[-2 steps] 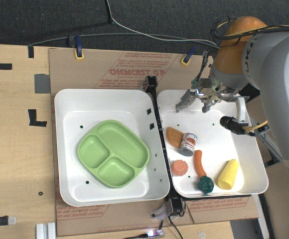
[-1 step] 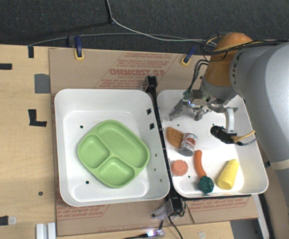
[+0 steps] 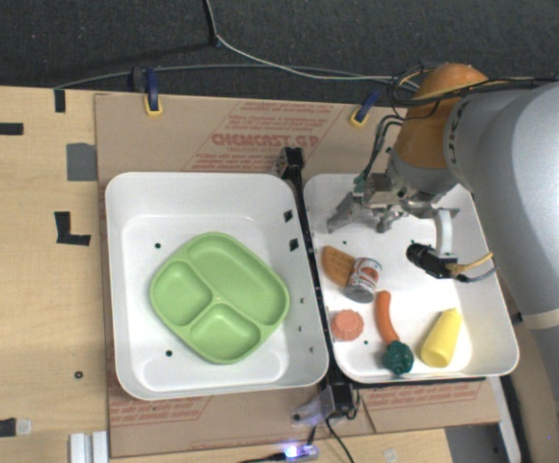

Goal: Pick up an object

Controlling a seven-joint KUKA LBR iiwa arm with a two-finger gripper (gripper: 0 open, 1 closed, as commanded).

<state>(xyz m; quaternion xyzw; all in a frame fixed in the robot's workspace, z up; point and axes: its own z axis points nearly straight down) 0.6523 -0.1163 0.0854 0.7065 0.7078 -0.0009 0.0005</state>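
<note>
Gripper (image 3: pixel 368 215) — fingers spread, holding nothing — hangs over the right bin's (image 3: pixel 487 360) far-left corner; nearest object, small can (image 3: pixel 363 279), lies just nearward beside the bread piece (image 3: pixel 336 263).

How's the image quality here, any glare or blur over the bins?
Camera view: lighting is even and soft, shadows faint; the white bins look bright with mild washout on their walls; the green divided plate is sharp; the nearby arm on the right looks soft and blurred, and the gripper slightly soft.
</note>
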